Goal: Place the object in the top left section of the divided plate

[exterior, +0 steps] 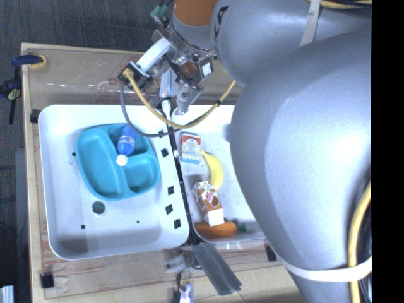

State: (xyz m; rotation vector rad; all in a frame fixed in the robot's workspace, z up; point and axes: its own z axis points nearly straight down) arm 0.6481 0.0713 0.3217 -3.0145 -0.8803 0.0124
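Camera view, item by item, for your check.

1. Blue three-section plastic divided plate (101,169), in the left white bin (63,229), toward that bin's 12 o'clock half.
2. Small clear plastic bottle with blue label and white cap (125,145): lies at the plate's 1 o'clock, cap pointing to 6, across the ridge at the top sections. You would judge placement near done or done, though which section it rests in cannot be told for sure.
3. Pincer (180,106): stands at 1 o'clock of the bottle, above the rim between the bins, apart from the bottle. Whether it is spread or closed you cannot tell; nothing shows in it.
4. Right white bin (222,240): red-and-white carton (190,148), yellow banana (215,169), brown-labelled box (208,202), orange carrot-shaped piece (216,230), all crowded along its 9 o'clock wall.

Room: the left bin has bare floor from 6 to 9 o'clock of the plate; the plate's 3 o'clock edge sits near the dividing rim.
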